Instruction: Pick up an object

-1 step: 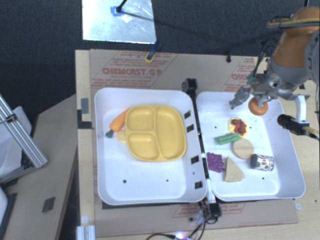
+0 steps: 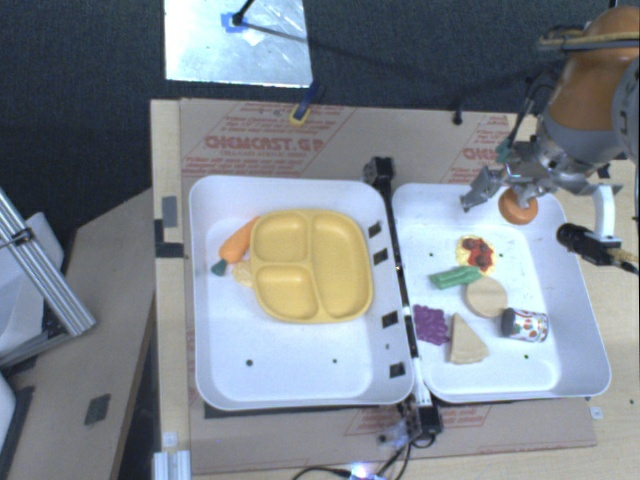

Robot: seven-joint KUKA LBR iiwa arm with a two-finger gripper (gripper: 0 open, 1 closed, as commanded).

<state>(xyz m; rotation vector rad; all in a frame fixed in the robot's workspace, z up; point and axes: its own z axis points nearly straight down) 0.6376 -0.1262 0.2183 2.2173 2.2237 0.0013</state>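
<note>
The robot's hand (image 2: 512, 183) hung over the far side of the right bin (image 2: 575, 313). An orange round thing (image 2: 518, 208) lay right under it. I could not tell if the hand was open or closed.

Gripper (image 2: 497, 180) hovers over the right bin's (image 2: 575, 298) far edge, just beside an orange disc (image 2: 519, 209). Below lie a green stick (image 2: 456, 278), purple grapes (image 2: 431, 324) and a can (image 2: 526, 325). The left bin (image 2: 215, 268) holds a yellow tray (image 2: 305, 266) and a carrot (image 2: 236, 242).
</note>
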